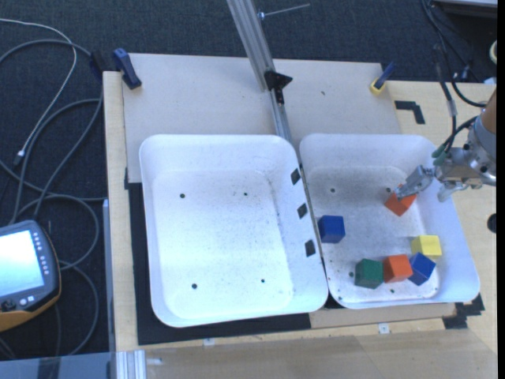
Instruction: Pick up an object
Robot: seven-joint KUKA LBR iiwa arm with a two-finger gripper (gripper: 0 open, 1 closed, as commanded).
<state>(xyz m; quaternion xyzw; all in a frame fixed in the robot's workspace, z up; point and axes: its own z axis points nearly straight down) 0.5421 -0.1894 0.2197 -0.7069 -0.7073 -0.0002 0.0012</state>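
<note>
Seen from above, the gripper (418, 186) is reaching in from the right over the right bin (465, 253), its fingers pinching an orange block (400, 204) tilted just above the bin floor, while a blue cube (331, 229) is sitting alone near the divider and green (368, 273), orange (398, 268), blue (422, 268) and yellow (427, 246) blocks are clustering at the front

Grey metal gripper (426, 181), black cables (451, 109)
</note>
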